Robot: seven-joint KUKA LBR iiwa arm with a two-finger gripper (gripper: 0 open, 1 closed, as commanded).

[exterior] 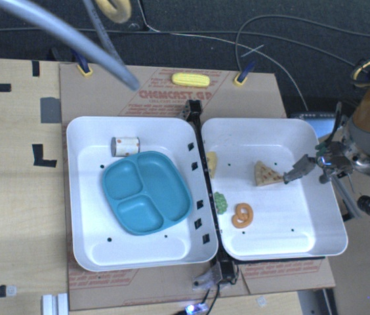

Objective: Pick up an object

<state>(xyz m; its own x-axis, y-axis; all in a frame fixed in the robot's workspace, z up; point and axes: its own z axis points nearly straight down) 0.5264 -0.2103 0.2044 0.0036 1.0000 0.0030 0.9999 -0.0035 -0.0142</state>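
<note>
Grey arm reaches in low from right, over right white bin [303,131]. Dark two-finger gripper [298,171] just beside tan wedge-shaped toy slice [265,174]; finger state: cannot tell.

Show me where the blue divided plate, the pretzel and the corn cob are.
blue divided plate [147,192], camera view, on the ridge where its compartments meet.
pretzel [243,215], camera view, on its upper loop, in the right bin.
corn cob [190,80], camera view, on the middle of the cob, behind the bins.

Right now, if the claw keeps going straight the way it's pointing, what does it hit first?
Probably the tan wedge-shaped piece in the right bin. The claw points leftward across that bin, and the wedge lies just ahead of its tip. Its height above the wedge is unclear from this view, so it might pass over.
</note>
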